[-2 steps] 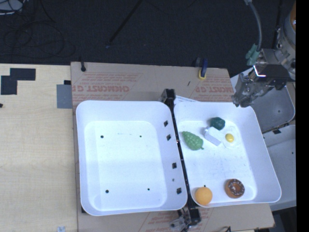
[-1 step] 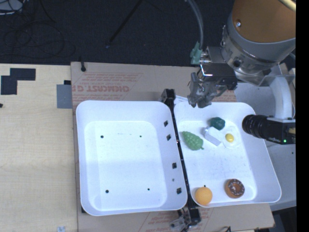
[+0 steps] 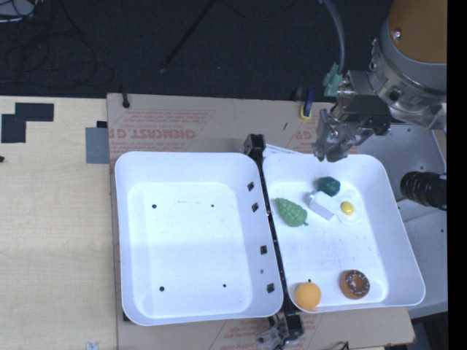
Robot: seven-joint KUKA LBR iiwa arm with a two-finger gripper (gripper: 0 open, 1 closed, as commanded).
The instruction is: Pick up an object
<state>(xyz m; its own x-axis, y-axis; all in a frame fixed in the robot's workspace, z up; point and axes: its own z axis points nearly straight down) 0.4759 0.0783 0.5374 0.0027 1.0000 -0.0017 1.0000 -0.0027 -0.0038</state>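
1. I see the gripper (image 3: 332, 148) above the far edge of the right bin (image 3: 390, 195); its fingers blur together, so I cannot tell how far open it is, and nothing shows between them.
2. I count five things in the right bin: one dark green object (image 3: 328, 186) and one white block (image 3: 319, 207) near the far edge, one fried egg (image 3: 346, 208) beside them, one green leafy piece (image 3: 290, 212) towards the divider.
3. One orange (image 3: 308, 295) and one doughnut (image 3: 354, 284) lie by the near edge, making six in all.
4. The left bin (image 3: 135, 195) sits alongside.
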